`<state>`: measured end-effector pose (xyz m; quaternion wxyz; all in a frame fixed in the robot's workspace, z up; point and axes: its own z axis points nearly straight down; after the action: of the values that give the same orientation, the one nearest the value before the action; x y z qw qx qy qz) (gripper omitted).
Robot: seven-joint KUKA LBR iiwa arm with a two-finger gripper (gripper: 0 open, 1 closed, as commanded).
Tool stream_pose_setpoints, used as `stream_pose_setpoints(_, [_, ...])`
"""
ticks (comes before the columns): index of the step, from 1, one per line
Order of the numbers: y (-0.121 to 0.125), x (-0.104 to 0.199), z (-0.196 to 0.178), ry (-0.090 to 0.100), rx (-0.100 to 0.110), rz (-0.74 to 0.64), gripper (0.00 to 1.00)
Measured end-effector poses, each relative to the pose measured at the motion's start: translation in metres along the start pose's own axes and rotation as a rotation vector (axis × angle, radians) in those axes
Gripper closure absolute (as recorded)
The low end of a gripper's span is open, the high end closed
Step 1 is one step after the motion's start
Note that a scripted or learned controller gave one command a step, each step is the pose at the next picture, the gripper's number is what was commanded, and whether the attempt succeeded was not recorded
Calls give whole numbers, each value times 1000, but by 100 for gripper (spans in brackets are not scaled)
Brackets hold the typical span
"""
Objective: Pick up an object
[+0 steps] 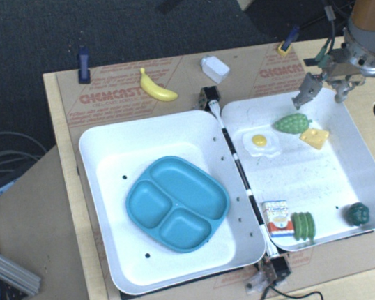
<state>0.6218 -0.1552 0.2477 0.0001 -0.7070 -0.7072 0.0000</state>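
The gripper hung spread and empty over the far edge of the right bin, just beyond the green toy, which lay beside the cheese, so nothing was picked yet and descent, closing and lifting remained.
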Motion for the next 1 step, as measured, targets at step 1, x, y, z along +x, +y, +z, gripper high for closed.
stream_pose_setpoints(1, [0,7,80,1,2,0,0])
